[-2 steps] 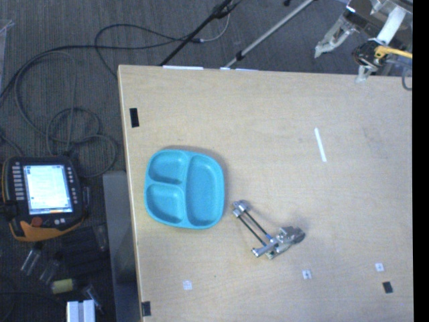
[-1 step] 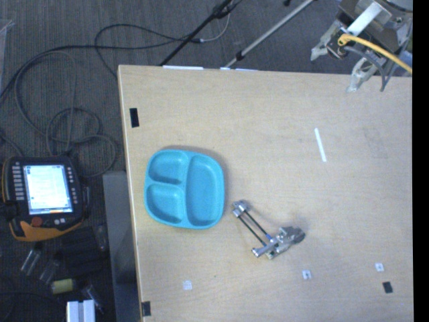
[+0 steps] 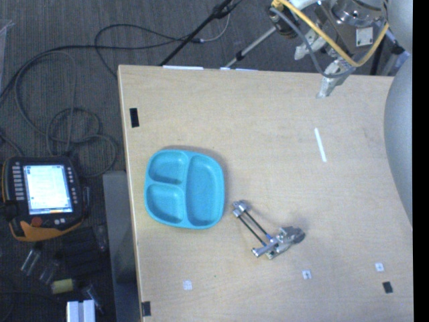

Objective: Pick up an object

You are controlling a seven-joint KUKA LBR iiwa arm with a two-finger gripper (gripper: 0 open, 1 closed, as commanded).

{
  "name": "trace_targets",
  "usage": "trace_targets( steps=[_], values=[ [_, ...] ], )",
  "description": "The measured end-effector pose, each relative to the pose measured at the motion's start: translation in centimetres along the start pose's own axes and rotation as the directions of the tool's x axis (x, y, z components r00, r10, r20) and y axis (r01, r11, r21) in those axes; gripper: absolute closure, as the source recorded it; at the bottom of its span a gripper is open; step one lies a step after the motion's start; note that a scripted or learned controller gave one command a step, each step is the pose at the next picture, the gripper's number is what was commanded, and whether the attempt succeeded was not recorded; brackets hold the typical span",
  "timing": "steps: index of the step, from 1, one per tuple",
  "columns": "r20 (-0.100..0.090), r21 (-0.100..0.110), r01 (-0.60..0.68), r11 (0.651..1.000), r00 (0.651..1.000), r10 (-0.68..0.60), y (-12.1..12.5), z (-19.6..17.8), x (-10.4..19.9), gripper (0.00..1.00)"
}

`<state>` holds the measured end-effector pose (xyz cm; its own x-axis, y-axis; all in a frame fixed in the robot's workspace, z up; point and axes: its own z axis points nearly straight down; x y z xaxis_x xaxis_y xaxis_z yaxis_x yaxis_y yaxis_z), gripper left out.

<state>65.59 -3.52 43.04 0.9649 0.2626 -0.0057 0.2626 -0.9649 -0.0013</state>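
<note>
A blue divided plate [image 3: 186, 188] with three compartments lies on the wooden table [image 3: 268, 113], left of centre. Just to its right, near the front, lies a metal hand tool [image 3: 266, 232] with two long thin handles and a bulky silver head, set diagonally. My gripper [image 3: 331, 79] hangs at the top right over the table's far edge, well away from both objects and with nothing seen in it. A yellow cable loops around the wrist above it.
A short white strip [image 3: 320, 145] lies on the table below the gripper. Small tape marks sit near the table's edges. Off the table to the left are black cables and a teach pendant [image 3: 45, 192] on the floor.
</note>
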Motion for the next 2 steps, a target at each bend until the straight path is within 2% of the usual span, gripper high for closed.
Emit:
trace_targets(
  steps=[1,2],
  values=[
    [0.001,0.001,-0.063,0.998,0.998,0.063,8.43,0.05,-2.05,0.0],
    [0.007,0.004,-0.061,0.998,0.998,0.061,8.36,-0.49,-1.88,1.0]
  ],
)
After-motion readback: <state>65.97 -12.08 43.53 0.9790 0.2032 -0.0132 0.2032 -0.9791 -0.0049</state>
